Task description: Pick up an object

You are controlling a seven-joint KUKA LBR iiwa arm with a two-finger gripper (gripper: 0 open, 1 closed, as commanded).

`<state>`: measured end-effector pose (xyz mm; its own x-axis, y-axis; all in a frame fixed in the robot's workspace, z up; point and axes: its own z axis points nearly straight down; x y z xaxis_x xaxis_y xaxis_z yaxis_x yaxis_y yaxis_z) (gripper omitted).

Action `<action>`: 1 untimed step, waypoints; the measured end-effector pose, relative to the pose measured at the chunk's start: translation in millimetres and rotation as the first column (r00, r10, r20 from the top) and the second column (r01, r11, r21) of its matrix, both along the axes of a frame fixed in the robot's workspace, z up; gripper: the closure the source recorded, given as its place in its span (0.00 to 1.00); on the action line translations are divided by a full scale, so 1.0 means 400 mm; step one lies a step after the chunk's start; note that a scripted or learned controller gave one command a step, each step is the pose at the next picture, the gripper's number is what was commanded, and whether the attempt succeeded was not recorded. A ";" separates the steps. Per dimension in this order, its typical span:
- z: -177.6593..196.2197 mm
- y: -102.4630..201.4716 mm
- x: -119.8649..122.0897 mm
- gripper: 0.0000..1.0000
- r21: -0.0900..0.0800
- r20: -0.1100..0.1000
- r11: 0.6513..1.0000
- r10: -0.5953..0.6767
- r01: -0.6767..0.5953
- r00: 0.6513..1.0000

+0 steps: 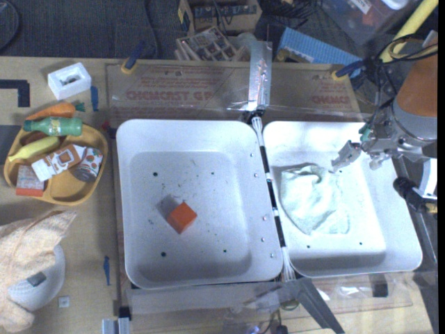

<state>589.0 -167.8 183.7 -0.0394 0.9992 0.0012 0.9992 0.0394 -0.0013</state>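
The tool point(345, 156) hung over the right bin point(400, 249), just above the crumpled cloth point(313, 199), probably its target; I couldn't tell its opening.

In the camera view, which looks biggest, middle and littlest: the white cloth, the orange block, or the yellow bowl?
Largest to smallest:
1. Yellow bowl
2. White cloth, which looks slightly smaller than the bowl
3. Orange block, clearly littlest
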 end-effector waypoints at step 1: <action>0.027 -0.006 0.001 1.00 -0.002 0.004 1.000 -0.005 0.005 1.000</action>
